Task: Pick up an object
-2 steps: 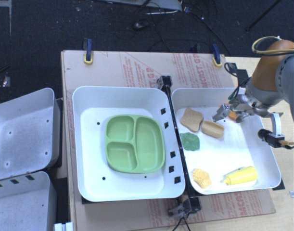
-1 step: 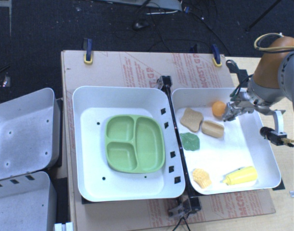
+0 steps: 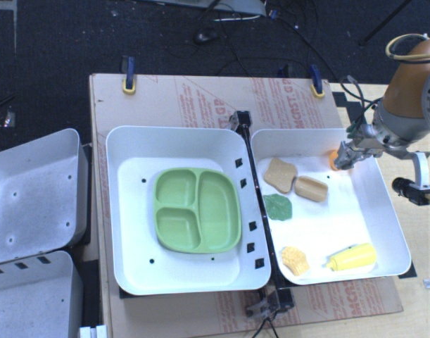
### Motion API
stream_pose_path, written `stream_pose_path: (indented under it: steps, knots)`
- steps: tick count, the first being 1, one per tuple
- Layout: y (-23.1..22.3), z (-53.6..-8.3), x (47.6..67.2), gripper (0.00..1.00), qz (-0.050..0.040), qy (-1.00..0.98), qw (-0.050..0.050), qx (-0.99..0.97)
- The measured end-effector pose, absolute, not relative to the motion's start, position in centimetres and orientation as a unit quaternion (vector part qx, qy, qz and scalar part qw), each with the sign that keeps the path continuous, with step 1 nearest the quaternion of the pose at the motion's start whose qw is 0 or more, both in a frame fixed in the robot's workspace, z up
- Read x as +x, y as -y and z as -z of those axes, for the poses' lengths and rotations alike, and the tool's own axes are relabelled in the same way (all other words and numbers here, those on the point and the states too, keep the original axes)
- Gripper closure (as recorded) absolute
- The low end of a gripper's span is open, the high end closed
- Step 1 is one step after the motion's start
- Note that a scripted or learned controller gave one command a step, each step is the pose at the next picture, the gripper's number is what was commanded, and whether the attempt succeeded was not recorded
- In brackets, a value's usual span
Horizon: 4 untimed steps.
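Observation:
The right bin (image 3: pixel 383 210) holds a tan bread slice (image 3: pixel 280 174), a brown bread roll (image 3: pixel 311 189), a green leafy piece (image 3: pixel 278 207), a yellow corn cob (image 3: pixel 295 260) and a yellow bottle-shaped toy (image 3: pixel 352 257). A small orange object (image 3: pixel 333 159) lies at the bin's far right edge. My gripper (image 3: pixel 345 156) hangs right beside and partly over that orange object, hiding part of it. A green three-compartment plate (image 3: pixel 198 210) rests in the left bin (image 3: pixel 123 189).
A black divider with clamps runs between the two bins (image 3: pixel 255 203). White lid-like trays (image 3: pixel 32 189) lie off the bench to the left. Blue clamps (image 3: pixel 129 74) hold the cardboard base at the back.

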<state>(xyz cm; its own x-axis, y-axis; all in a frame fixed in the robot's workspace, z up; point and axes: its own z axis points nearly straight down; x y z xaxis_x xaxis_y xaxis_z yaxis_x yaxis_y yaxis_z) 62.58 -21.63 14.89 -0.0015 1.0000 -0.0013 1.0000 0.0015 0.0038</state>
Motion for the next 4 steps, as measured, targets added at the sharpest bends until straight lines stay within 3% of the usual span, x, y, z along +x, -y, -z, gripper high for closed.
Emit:
stream_pose_path:
  steps: [2, 4]
  knots:
    - [21.5, -21.2, 62.2, 1.0, -0.0006, -0.708, 0.001, 0.706]
    - [11.1, -21.4, 61.5, 1.0, 0.0001, -0.709, -0.001, 0.705]
